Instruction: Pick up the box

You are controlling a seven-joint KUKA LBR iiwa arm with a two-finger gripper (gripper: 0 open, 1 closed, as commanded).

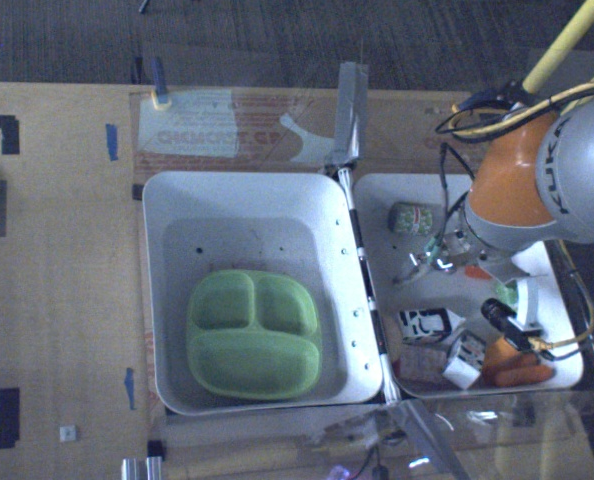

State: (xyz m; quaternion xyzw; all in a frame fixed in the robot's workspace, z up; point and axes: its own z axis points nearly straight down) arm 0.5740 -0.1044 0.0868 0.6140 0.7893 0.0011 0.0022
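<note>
One gripper (432,258) hangs above the right bin (567,368); finger state unclear (box (424,323) waits at six o'clock).

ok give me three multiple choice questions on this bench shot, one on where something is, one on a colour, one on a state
1. Where is the green tray?
A. left bin
B. right bin
C. on the floor

2. What colour is the band above the arm's wrist?
A. blue
B. orange
C. green

3. How does the small can lie?
A. stacked on the tray
B. outside both bins
C. on the right bin's floor, near its far edge

Answers: 1 A, it fills the left bin. 2 B, orange shows plainly. 3 C, it lies apart from the other items.
</note>
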